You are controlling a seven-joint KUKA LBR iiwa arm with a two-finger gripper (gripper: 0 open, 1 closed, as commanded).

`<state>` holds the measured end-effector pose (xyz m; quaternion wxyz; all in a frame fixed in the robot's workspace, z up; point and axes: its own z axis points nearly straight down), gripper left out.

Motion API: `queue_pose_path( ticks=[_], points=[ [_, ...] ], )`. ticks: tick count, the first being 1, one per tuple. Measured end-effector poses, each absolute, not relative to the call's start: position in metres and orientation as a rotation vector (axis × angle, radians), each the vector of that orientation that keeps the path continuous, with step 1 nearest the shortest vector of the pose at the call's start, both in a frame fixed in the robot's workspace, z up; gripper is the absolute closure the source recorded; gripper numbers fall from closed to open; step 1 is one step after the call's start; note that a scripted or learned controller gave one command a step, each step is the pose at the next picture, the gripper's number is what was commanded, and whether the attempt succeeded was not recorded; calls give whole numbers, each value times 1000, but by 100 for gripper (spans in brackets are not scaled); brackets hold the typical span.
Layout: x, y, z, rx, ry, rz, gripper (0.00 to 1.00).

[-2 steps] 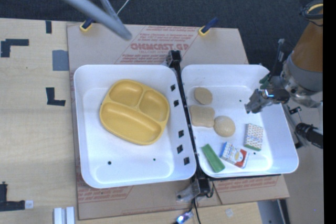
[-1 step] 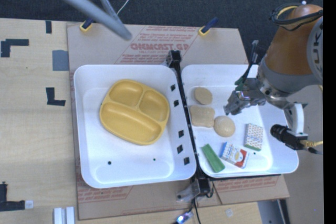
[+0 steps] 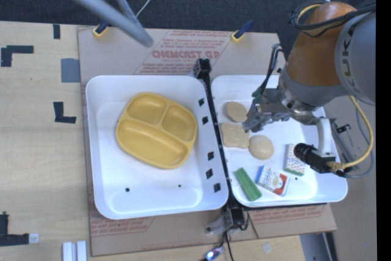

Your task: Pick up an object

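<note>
Two white bins are seen side by side on the surface (image 3: 36,131). The left bin (image 3: 104,192) is occupied by a yellow divided plate (image 3: 157,129). In the right bin (image 3: 333,192) several things are gathered: a round bun (image 3: 235,110), a flat tan slab (image 3: 234,136), a pale ball (image 3: 261,147), a green bar (image 3: 248,183), a small red and white box (image 3: 271,180) and a little carton (image 3: 295,161). The pincer (image 3: 253,122) is positioned low over the right bin, just beside the bun and slab; whether it is open or closed cannot be told, and nothing is seen held.

Right of centre lie a round tan bun (image 3: 235,110), a tan square piece (image 3: 234,136) and a pale ball (image 3: 261,147); lower right, a green bar (image 3: 248,184) and two small cartons (image 3: 272,180).
</note>
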<state>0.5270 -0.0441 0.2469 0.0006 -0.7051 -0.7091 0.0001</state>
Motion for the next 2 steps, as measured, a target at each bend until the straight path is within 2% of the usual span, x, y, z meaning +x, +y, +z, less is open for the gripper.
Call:
queue_pose_path(
  ticks=[2],
  points=[
    [534, 61, 252, -2212, -2228, 1, 100]
  ],
)
